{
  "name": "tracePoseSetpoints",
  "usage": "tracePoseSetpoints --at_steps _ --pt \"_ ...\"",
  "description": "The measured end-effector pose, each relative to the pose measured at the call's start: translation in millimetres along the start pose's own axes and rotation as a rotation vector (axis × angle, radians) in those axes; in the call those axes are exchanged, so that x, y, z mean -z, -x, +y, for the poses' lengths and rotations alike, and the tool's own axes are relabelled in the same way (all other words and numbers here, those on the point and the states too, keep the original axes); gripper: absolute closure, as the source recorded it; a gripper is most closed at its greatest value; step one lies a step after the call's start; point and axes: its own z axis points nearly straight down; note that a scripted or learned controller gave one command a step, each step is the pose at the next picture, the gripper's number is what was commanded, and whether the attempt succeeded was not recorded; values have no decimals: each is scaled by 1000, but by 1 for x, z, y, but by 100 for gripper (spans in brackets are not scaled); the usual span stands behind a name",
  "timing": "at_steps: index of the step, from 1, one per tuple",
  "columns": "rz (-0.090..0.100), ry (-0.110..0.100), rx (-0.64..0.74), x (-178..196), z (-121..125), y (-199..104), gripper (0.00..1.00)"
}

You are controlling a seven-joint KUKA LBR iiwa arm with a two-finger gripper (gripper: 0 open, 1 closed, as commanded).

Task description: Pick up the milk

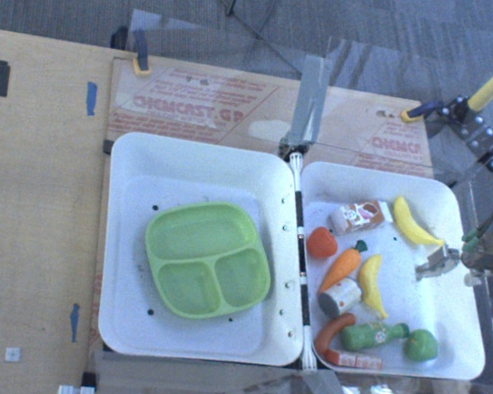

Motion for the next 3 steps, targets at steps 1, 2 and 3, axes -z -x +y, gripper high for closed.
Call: tracePoseSetpoints --at_steps 1,2,3 --pt "-3 9 -37 -116 69 -31 0" --pt "2 -48 -218 -118 134 -22 0" --pt "-11 -58 -283 -117 136 -54 0"
